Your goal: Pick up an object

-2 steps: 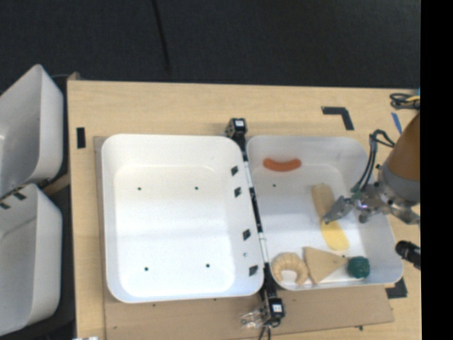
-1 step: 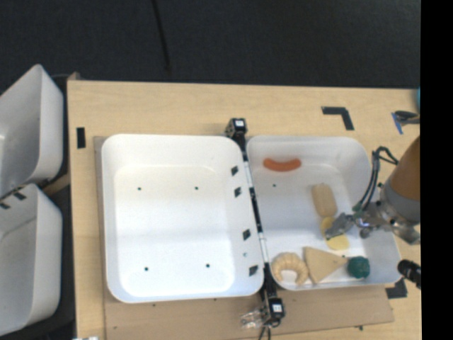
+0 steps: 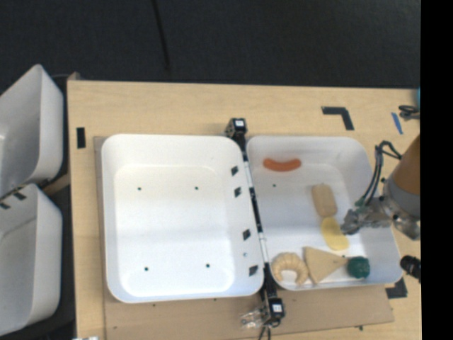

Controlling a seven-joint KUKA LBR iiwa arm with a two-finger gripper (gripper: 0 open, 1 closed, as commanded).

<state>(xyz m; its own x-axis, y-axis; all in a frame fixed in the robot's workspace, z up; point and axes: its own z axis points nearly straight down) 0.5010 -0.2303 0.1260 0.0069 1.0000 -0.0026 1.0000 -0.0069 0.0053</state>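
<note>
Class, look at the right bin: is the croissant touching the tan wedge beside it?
Touching. The camera view shows the croissant with its right end pressed against the wedge at the bin's front edge, no white floor between them.

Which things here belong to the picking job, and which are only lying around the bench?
Job things:
gripper, low in the right bin
yellow piece, beside the gripper
tan block
orange sausage
croissant
beige wedge
green ball

Just lying about:
left bin
black L-mark on the bench
blue strip
</note>
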